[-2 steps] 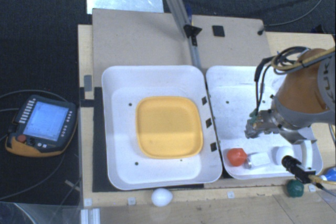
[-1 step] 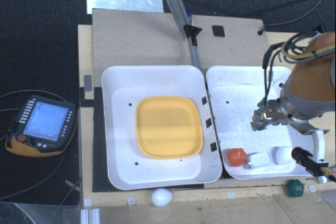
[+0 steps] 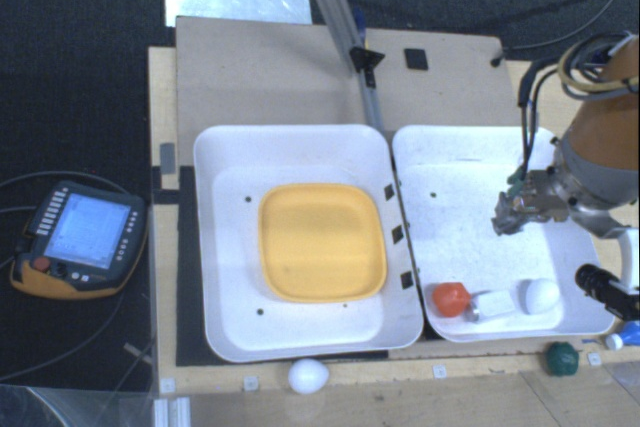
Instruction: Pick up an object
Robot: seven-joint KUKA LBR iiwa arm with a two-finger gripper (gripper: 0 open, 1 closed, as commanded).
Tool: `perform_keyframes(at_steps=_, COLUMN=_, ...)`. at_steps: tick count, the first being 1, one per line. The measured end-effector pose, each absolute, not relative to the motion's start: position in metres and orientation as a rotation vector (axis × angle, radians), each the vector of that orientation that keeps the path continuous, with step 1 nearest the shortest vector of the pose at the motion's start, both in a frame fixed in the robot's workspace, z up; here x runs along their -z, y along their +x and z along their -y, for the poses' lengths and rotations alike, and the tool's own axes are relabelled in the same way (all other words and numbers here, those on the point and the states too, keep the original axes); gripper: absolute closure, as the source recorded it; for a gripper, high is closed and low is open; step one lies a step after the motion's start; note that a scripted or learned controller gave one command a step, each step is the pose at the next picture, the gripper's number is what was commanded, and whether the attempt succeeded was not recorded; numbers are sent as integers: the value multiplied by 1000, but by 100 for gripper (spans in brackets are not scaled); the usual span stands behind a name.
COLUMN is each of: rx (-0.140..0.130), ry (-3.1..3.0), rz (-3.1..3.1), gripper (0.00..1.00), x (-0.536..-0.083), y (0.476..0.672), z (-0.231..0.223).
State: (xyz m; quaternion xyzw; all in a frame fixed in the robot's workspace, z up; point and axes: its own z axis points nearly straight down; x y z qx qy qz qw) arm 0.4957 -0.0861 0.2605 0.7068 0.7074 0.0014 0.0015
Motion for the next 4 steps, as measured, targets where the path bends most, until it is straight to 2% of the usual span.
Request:
perform_keyframes(at_steps=2, rx=0, ry=2218, rz=-2227, gripper=100, x=-237, y=537, z=-3)
perform_keyframes(at_steps=4, rx=-1, ry=2218, rz=-2226, gripper=100, x=-222, y=559, z=-93)
